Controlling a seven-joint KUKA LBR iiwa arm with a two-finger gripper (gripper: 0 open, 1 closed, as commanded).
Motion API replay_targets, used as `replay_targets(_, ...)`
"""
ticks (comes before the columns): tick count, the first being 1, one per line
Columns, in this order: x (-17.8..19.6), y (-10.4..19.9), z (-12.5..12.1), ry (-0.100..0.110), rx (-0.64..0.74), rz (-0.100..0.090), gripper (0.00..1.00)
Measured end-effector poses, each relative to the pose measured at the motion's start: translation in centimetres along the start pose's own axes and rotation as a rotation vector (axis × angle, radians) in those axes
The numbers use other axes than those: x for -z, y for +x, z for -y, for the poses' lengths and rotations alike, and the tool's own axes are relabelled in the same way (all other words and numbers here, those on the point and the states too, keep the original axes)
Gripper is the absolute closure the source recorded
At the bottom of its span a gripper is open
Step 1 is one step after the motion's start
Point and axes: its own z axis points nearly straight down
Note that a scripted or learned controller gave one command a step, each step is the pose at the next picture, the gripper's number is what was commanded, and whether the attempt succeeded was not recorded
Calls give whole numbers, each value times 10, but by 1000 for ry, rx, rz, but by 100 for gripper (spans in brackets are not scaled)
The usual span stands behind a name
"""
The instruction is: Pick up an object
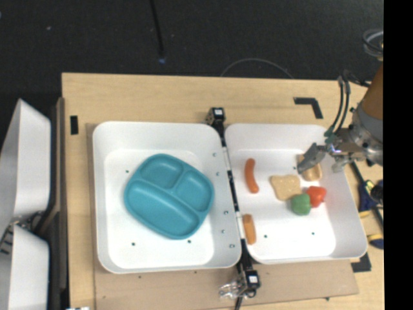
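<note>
A pale wooden desk is carrying two shallow white bins with rounded corners, sitting side by side against a dark floor. The left bin is holding a smooth teal plastic plate divided into three compartments, lying slightly askew. The right bin is holding small toy foods: an orange sausage shape near the middle wall, a shorter orange stick lying close to the front left corner, a flat tan wedge, and a round green piece touching a red piece. The gripper is hanging over the right bin's far right part, its dark fingers appearing to be closing around a small tan object that is sitting just beside the tan wedge, though the grip is hard to confirm.
</note>
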Motion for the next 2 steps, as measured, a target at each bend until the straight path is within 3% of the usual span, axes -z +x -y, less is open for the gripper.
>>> replay_targets(2,-96,14,1,5,-7,1,0)
